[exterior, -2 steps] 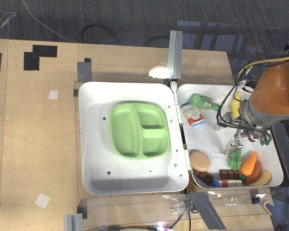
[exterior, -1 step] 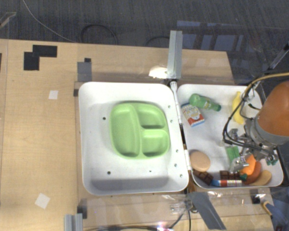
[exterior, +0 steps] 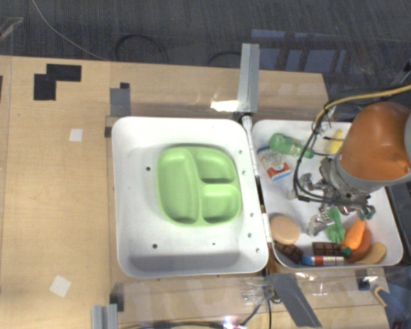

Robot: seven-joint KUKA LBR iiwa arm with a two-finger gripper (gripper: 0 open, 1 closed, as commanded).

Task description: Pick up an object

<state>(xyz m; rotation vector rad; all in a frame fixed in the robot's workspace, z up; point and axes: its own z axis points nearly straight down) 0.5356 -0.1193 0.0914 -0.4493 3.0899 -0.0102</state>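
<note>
My gripper [exterior: 325,219] hangs low in the right bin [exterior: 396,251], under the arm's orange band [exterior: 373,142]. It sits just over a small green object [exterior: 337,232] near the bin's front. An orange carrot [exterior: 355,236] lies right beside that, with a tan piece [exterior: 374,253] behind it. A round tan bun [exterior: 285,228] rests to the gripper's left. A dark chocolate bar [exterior: 327,249] lies along the front wall. Farther back are a green bottle [exterior: 286,144], a white and red carton [exterior: 277,166] and a yellow item [exterior: 337,140].
The left bin [exterior: 133,177] holds a green divided plate [exterior: 197,184]. A grey post [exterior: 248,74] stands behind the gap between the bins. Cables [exterior: 329,112] loop from the arm over the right bin's back. Wooden bench surrounds both bins.
</note>
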